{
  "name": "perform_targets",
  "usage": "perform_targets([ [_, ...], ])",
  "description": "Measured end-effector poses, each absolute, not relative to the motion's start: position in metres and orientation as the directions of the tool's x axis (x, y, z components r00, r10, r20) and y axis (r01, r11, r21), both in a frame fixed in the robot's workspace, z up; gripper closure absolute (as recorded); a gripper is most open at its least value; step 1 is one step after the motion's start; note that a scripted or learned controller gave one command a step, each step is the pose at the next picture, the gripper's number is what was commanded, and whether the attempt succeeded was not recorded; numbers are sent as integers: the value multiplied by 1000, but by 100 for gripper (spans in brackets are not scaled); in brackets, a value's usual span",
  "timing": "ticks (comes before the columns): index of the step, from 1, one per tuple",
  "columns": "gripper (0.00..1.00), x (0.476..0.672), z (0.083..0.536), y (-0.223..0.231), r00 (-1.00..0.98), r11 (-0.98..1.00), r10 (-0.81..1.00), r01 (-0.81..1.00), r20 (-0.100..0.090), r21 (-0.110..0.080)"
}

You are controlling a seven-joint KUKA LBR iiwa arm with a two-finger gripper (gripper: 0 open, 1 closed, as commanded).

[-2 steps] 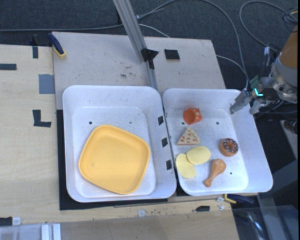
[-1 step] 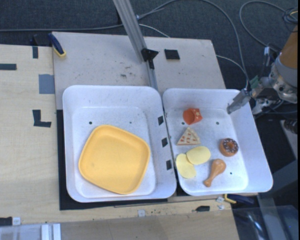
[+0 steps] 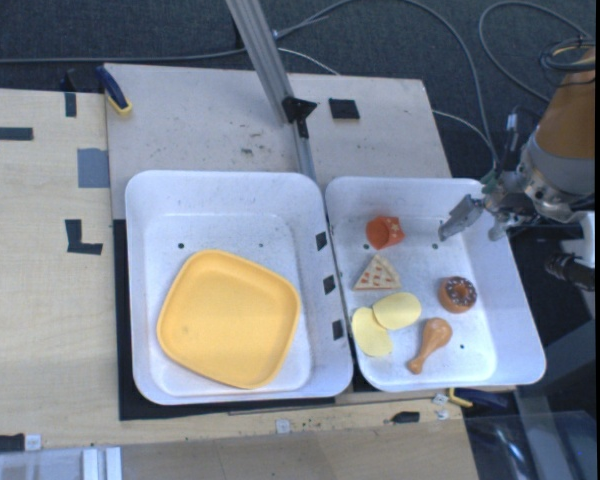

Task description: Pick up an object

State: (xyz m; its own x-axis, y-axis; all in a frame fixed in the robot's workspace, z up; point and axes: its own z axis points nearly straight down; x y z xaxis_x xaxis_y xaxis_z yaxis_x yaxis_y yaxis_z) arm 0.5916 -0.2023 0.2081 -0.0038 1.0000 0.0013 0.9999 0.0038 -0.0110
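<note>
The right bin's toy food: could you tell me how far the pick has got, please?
Nothing looks picked yet. The tomato, pizza slice, doughnut, drumstick and yellow chips all lie on the right bin floor. The gripper hovers open near the bin's upper right, holding nothing. Descent, grasp and lift remain.

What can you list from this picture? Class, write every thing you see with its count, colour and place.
Bins: 2, white, side by side on the bench.
Plate: 1, yellow, in the left bin.
Tomato: 1, red, right bin, far side.
Pizza slice: 1, tan, middle of right bin.
Potato slices: 2, pale yellow, overlapping, right bin.
Drumstick: 1, brown, near edge of right bin.
Doughnut: 1, dark, right bin.
Gripper: 1, grey, over the right bin's far right part.
</note>
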Motion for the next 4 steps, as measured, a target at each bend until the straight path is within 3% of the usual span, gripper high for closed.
perform_targets([
  [2, 0, 589, 87, -193, -3, 3, 1000, 1000, 0, -4],
  [3, 100, 590, 95, -191, -7, 7, 1000, 1000, -1, -6],
  [4, 100, 600, 140, -187, -4, 4, 1000, 1000, 0, -4],
])
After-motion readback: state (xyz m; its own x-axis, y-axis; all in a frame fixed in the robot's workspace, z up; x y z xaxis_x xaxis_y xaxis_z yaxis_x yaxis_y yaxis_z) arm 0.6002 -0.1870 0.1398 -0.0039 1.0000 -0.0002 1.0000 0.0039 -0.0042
